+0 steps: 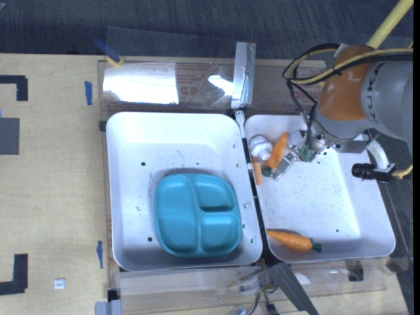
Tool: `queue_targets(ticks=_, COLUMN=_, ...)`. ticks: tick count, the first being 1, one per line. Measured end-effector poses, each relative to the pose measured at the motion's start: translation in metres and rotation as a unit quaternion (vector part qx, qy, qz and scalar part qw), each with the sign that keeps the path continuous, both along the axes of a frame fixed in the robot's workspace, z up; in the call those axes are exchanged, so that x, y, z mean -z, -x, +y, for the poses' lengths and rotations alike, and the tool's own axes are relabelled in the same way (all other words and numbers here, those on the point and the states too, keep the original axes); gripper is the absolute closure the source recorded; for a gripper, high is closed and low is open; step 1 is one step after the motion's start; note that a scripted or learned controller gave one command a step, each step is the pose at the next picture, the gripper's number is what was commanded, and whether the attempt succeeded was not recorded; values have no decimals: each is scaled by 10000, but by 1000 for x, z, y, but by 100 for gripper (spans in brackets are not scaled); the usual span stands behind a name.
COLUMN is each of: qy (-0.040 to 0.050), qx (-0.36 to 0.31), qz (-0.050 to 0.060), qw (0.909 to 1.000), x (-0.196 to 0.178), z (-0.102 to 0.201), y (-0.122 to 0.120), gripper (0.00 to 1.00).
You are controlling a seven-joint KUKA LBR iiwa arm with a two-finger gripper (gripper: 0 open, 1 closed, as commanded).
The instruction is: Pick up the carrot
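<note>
The carrot probably was light, stiff plastic w/ a smooth, slippery skin; best grip looked like across the thick mid-body, jaws square to its long axis, since the taper could squirt out. It was orange, tapered, tilted upright near the right bin's back-left corner, just beside a small white item. The gripper sat right at it, but whether it was spread or pinching the carrot I couldn't tell. A 2nd carrot w/ green stub lay along the right bin's front edge. Left bin carried a teal divided tray.
</note>
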State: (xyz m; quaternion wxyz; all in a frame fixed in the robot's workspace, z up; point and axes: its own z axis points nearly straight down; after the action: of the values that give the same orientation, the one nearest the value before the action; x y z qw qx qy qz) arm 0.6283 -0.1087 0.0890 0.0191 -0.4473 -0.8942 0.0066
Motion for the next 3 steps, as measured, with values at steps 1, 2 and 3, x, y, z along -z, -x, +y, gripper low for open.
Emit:
queue_targets(ticks=1, qy=1, qx=564, qz=240, qw=9981, x=-1, z=3, y=-21, gripper=0)
queue_targets(ticks=2, qy=-7, qx=-694, qz=256, qw=9973, x=-3, z=-11, y=-20, gripper=0)
queue_targets(ticks=3, qy=48, qx=-112, qz=135, qw=9998, x=-2, z=-4, y=-16, gripper=0)
